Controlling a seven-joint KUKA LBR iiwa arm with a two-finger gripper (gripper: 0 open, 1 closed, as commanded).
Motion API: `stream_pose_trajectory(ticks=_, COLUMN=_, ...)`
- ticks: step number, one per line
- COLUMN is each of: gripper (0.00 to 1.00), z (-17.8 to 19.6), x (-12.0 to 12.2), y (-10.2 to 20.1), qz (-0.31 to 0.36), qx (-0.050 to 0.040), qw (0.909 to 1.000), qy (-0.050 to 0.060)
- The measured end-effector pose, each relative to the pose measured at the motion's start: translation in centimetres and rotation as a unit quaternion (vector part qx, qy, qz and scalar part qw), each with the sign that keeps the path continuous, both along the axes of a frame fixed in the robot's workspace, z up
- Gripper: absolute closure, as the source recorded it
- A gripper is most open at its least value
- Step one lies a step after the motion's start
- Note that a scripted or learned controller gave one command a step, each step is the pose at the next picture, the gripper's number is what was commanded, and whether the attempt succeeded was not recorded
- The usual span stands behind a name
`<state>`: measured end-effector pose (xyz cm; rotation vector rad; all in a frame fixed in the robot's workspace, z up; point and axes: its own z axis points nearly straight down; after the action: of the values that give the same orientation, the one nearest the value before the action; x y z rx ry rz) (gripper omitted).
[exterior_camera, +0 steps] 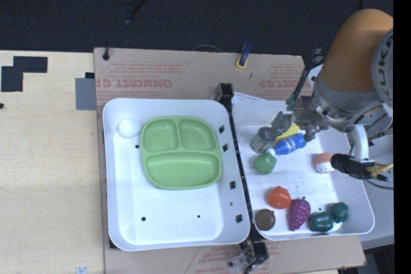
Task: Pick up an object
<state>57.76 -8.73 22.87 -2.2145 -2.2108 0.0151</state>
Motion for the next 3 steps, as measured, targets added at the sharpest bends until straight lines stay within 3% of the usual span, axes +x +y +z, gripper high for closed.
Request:
stream_pose_trajectory(ticks=1, gripper=0.0, z=0.7, x=0.2, y=0.0, qz=0.001, qx=-0.0004, qw=1.0, qy=-0.006)
stream_pose_trajectory(ticks=3, gripper=0.0, z=-10.0, x=-0.1, y=0.3, qz=-0.001, qx=-0.0002, qw=1.0, qy=-0.004)
